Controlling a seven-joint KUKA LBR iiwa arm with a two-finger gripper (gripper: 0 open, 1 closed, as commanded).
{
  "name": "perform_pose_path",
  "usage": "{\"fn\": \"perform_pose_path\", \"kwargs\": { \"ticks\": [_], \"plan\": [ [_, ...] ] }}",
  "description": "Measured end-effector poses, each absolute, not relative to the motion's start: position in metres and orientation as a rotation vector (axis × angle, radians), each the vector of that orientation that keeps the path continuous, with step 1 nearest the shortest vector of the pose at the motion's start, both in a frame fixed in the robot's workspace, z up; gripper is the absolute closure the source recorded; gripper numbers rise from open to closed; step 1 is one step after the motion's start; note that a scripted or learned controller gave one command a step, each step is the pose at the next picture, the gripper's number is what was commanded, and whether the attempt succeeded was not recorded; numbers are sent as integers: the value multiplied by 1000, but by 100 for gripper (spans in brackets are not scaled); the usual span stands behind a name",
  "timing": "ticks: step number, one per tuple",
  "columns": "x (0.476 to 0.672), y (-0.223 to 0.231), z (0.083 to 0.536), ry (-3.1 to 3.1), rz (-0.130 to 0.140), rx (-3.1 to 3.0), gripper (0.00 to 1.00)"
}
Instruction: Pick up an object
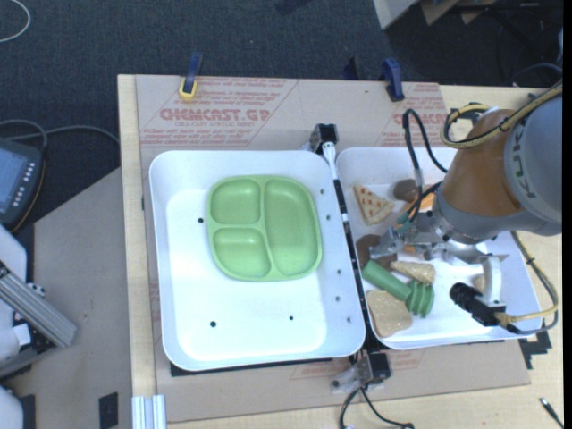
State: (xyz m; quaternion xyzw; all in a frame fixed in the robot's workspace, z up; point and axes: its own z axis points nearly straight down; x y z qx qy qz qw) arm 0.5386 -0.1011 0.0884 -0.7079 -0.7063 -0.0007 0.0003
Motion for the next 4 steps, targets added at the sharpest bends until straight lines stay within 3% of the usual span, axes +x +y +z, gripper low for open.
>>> {"fn": "perform_pose_path", "kwargs": {
  "ticks": [1,4],
  "plan": [
    [541,-101,102,-2224,-9,-2227,100],
    [549,-91,227,-2226,-5,-2224,100]
  ]
}}
